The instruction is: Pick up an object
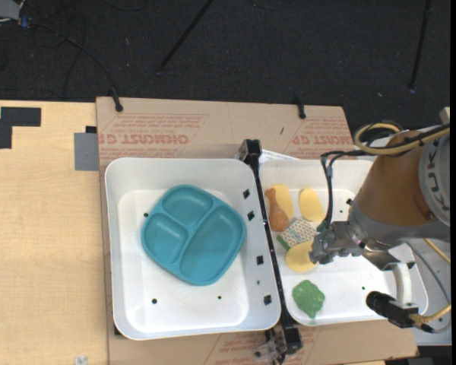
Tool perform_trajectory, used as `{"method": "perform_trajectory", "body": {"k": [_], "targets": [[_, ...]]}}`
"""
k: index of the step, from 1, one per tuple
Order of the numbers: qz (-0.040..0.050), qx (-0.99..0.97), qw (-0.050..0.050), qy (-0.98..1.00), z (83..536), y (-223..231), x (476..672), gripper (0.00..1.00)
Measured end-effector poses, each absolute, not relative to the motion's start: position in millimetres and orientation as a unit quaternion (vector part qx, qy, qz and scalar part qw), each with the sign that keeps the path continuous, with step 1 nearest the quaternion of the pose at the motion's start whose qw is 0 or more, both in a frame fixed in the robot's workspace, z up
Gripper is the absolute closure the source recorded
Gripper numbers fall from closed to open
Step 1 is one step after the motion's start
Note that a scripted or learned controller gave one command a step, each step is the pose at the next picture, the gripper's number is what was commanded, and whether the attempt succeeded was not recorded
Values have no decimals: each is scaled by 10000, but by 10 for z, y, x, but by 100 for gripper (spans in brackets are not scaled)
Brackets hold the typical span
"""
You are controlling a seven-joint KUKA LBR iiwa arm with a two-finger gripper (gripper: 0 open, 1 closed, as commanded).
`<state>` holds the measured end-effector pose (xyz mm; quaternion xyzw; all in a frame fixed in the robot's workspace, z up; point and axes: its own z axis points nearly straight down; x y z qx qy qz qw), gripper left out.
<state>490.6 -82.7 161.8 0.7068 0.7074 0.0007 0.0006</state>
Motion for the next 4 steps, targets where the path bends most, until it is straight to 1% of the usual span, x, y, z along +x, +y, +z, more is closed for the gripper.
{"method": "perform_trajectory", "body": {"k": [1, 2, 3, 4], "targets": [[8, 7068, 8, 7074, 2142, -834, 4917, 100], [2, 7054, -12, 7088, 2261, -299, 4953, 100], [-12, 7052, -29, 7090, 2172, 278, 4980, 100], [-15, 7054, -26, 7088, 2097, 824, 4967, 100]]}}
